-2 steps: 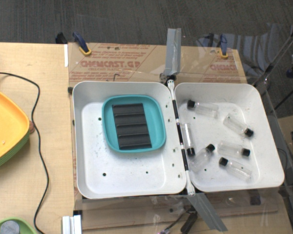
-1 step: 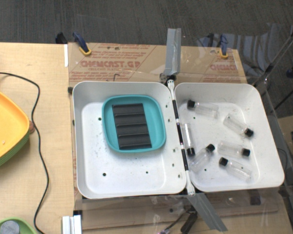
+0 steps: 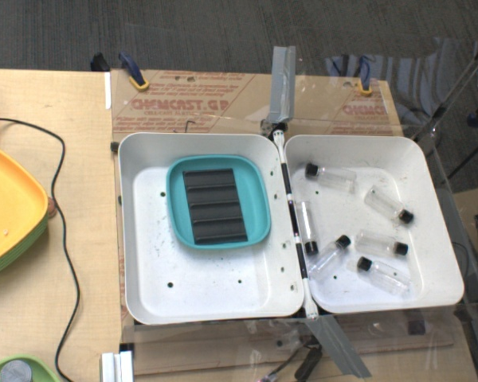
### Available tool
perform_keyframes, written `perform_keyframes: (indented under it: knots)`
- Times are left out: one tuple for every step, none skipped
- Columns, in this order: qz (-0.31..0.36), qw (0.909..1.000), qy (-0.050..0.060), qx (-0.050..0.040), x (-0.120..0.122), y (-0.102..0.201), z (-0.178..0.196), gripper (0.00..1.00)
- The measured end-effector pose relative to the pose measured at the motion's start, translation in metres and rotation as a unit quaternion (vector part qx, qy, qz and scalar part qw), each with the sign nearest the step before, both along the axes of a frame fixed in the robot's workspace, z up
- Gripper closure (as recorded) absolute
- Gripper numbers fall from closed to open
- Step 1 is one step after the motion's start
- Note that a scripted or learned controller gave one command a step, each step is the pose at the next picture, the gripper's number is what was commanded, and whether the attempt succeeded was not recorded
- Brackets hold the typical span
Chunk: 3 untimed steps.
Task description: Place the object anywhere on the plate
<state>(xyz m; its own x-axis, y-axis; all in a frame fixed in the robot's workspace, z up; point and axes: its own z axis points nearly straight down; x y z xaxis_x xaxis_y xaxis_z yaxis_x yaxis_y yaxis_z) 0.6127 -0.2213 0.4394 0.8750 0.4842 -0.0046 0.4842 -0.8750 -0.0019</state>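
a teal plate [image 3: 218, 201] bearing a dark ribbed insert [image 3: 214, 206] is lying in the left bin [image 3: 147, 285]. clear black-capped vials [image 3: 329, 177] are being held loose in the right bin [image 3: 430, 213]. the gripper's state cannot be told.

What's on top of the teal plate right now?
A black ribbed block lies on the teal plate in the left bin. The plate's centre beneath it is covered.
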Motion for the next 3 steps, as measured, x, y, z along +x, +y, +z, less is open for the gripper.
perform_keyframes:
  knots:
    - [-0.072, 0.9974, 0.0, 0.0, 0.002, -0.001, 0.001, 0.0]
    - [-0.125, 0.9922, 0.0, -0.0002, 0.021, 0.0, 0.0, 0.0]
    - [-0.149, 0.9888, 0.0, -0.0005, 0.039, 0.0, 0.0, 0.0]
